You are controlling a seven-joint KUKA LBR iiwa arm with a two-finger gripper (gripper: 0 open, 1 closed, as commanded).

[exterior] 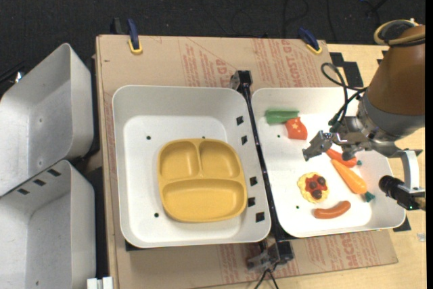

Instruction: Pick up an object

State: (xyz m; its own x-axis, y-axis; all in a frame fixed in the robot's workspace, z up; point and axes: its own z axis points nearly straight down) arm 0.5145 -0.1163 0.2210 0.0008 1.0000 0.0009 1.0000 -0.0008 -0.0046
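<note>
The right bin [283,166] holds several toy foods. A green piece [281,116] and a red piece [295,128] lie at its far side. An orange carrot [350,176] lies slantwise at the right, a yellow tart with red topping [314,187] sits in the middle, and a red-brown sausage [331,210] lies near the front wall. My gripper [329,144] hangs low over the bin just above the carrot's upper end, to the right of the red piece. I see nothing lifted in it.
The left bin [128,145] holds a yellow divided plate [201,179]. A black divider runs between the bins. The arm's orange band [399,78] and cables overhang the right bin's far right corner. Grey boxes [40,145] stand left of the bench.
</note>
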